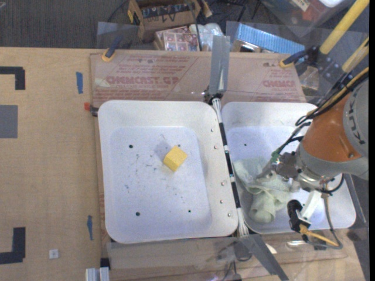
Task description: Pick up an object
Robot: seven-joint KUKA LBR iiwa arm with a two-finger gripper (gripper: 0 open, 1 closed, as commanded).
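A small yellow block (174, 158) lies near the middle of the left white bin (117, 122). A crumpled pale, whitish-green cloth (258, 192) lies in the front left part of the right white bin (258, 119). My gripper (282, 177) is low in the right bin, at the cloth's right edge, and the grey and orange wrist above hides its tip. I cannot see whether anything is in its grasp.
A raised rim with rivets (225, 168) separates the two bins. A cardboard sheet (152, 78) and a grey upright post (219, 63) stand behind them. Wooden bench surface (47, 157) stretches to the left. Yellow cables (351, 16) run at the upper right.
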